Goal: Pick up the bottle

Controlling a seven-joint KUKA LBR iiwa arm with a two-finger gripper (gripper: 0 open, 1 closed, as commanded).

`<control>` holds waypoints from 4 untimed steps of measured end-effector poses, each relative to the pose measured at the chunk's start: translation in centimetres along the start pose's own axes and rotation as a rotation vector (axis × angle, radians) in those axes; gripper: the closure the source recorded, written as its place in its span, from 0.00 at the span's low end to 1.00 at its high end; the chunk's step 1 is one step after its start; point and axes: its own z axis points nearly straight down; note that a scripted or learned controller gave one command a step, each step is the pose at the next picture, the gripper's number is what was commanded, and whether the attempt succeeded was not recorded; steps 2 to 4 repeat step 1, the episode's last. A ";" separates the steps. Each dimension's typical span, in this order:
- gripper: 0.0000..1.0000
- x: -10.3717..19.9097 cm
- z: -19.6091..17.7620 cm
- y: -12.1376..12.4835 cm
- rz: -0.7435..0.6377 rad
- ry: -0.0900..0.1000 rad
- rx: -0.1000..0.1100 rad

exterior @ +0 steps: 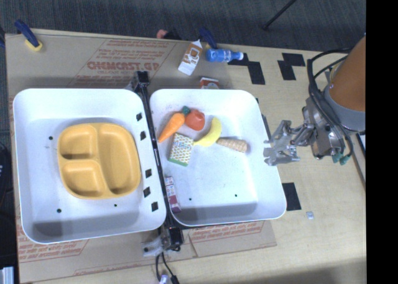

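Here we see the tool (278, 146) hovering over the counter (323, 227) just past the 3 o'clock rim of the right bin (261, 183), with the grey arm (339, 112) and its orange band (354, 74) reaching in from 3 o'clock. Its fingers look spread apart, with nothing between them.

The bottle (222, 56), blue with a pale cap, lies on its side on the counter outside both bins, at about 12 o'clock from the right bin and well apart from the tool. Just beside it, toward 9 o'clock, lies a small white carton (190, 58), and a small red and white box (209, 82) sits at the right bin's far rim.

Inside the right bin we find a carrot (171, 126), a red vegetable with a green stem (194, 119), a banana (210, 134), a green and white box (181, 150) and a waffle cone (232, 145), all clustered in its 10 to 12 o'clock part. The banana touches the cone's end and the box's corner.

The left bin (37, 214) holds a yellow divided tray (98, 160). A blue and yellow clamp (28, 35) grips the cardboard at the counter's 10 o'clock corner.
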 end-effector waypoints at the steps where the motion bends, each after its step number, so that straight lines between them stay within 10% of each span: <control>1: 1.00 0.6 15.0 0.0 0.149 0.002 -0.002; 4: 1.00 0.6 15.0 0.0 0.149 0.002 -0.002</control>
